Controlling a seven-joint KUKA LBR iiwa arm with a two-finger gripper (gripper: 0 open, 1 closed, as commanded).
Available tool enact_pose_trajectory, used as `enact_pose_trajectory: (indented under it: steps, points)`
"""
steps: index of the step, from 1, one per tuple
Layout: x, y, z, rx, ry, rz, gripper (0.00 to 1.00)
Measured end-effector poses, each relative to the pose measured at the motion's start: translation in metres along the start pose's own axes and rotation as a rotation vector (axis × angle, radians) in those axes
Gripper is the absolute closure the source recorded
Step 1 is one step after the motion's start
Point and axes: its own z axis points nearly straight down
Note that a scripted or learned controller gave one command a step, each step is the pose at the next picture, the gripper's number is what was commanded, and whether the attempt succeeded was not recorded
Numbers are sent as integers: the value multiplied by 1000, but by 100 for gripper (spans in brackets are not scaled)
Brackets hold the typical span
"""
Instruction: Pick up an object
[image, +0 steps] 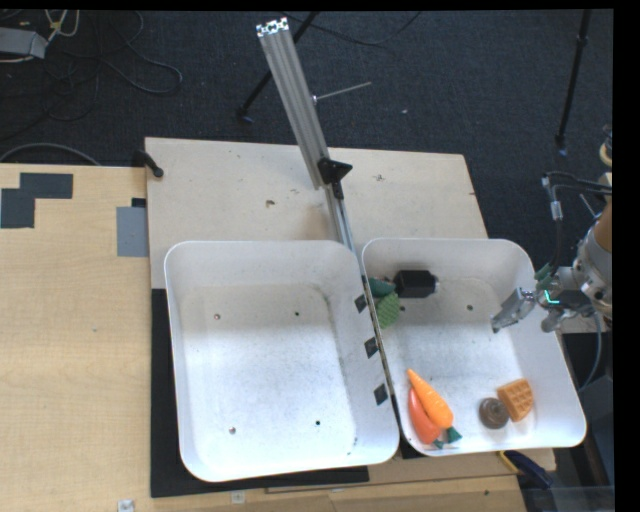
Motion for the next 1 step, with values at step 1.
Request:
enact_pose_trajectory:
  steps: [1]
  points:
    - [0,0,0,0,0,1,0]
